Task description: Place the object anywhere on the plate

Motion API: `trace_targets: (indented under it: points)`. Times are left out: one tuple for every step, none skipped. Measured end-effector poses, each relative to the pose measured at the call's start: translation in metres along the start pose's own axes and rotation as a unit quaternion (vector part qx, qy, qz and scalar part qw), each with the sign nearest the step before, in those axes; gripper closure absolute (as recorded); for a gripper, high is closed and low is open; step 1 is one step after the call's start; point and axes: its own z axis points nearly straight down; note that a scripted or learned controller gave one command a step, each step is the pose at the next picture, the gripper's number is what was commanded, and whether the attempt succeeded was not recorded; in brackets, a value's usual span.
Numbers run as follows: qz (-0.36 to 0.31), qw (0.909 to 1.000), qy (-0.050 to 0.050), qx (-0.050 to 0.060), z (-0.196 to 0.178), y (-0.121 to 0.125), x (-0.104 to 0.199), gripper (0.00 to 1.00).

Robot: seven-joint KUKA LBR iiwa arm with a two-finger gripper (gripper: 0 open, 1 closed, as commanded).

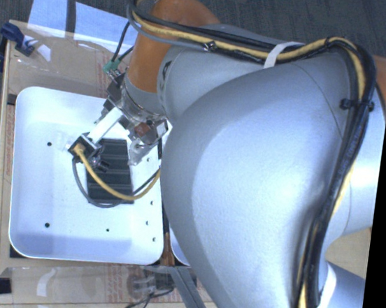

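My gripper (138, 149) hangs low over the right half of the left white bin (40, 186), below the orange wrist band (150, 52). The wrist and its fittings hide the fingertips. My large grey arm (260, 180) covers the right side of the view, hiding almost all of the right bin and whatever lies in it. Only a sliver of that bin's rim (174, 256) peeks out under the arm.
The left bin's floor has small dark dots and a raised rim all round. A wooden bench edge (3, 125) runs along the left. Taped clear sheeting (72, 56) and a blue-white sheet (70, 17) lie behind the bin. Brackets and cables (154, 285) sit at the front.
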Motion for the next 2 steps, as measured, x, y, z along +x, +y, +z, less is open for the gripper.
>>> trace_targets:
  points:
    - [-0.005,1.0,-0.002,0.002,-0.0087,-0.0022,0.0008,1.0]
    - [-0.005,1.0,-0.002,0.003,-0.0086,-0.0028,0.001,0.0]
